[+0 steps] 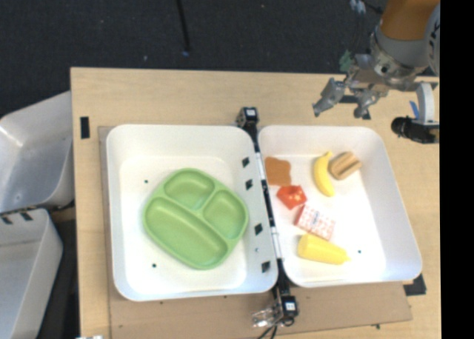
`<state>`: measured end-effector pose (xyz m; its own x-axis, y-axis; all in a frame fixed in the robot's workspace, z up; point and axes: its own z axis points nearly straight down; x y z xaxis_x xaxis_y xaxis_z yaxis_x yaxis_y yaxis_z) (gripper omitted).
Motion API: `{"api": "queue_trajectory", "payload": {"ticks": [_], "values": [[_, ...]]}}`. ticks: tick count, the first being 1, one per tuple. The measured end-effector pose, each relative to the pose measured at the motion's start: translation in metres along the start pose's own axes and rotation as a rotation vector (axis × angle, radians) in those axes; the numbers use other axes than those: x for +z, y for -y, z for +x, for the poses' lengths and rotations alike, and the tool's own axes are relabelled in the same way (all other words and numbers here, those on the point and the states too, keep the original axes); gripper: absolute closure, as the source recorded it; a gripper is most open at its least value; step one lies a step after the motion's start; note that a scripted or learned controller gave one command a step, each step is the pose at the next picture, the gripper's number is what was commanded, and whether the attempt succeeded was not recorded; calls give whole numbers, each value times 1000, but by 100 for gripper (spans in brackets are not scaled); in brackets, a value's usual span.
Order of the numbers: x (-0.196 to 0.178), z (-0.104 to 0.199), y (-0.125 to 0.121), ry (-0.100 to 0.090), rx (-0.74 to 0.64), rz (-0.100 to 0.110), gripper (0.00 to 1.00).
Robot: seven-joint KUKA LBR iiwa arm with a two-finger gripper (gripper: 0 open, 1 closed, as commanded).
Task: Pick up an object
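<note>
The right bin [385,182] holds a yellow banana [322,175], a small tan bun [344,164] touching it, a brown flat piece [278,171], a red strawberry-like item [292,196], a pink and white packet [316,220] and a yellow block [321,250]. My gripper [344,102] hangs above the bench beyond the right bin's far rim, open, with nothing between its fingers. The arm's orange band [409,1] rises at the top right.
The left bin [122,256] bears a green divided plate [195,217]. A black clip row runs along the seam between the bins [261,204]. A white container [29,152] stands off the bench's left side.
</note>
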<state>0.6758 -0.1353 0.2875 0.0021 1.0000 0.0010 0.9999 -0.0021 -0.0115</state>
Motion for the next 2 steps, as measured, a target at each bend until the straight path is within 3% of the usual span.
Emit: {"api": "queue_trajectory", "payload": {"ticks": [1, 2], "values": [[-9, 0, -2, 1, -3, -14, 0], [33, -2, -5, 4, -1, -10, 0]]}}
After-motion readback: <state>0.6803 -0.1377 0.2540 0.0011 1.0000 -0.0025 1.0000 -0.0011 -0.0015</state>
